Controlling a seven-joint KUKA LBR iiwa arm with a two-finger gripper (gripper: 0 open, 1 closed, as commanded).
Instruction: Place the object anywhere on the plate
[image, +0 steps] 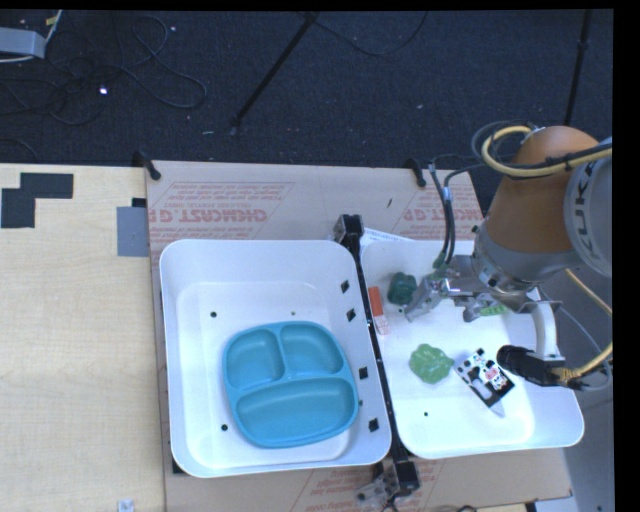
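Note:
A light blue divided plate (290, 385) lies in the left bin (190, 300), with nothing on it. In the right bin (540, 425) a dark green object (402, 288) rests near the back left. A light green lump (431, 362) sits in the middle, and a black-and-white patterned object (487, 377) lies to its right. My gripper (444, 305) hangs over the right bin's back part, between the dark green object and a bit of bright green (497, 309). It is open, and I see nothing between its fingers.
A small orange piece (376, 303) lies against the black divider (365, 330) between the bins. A black cable end (525, 364) curls off the arm above the right bin's right side. Cardboard lies under both bins.

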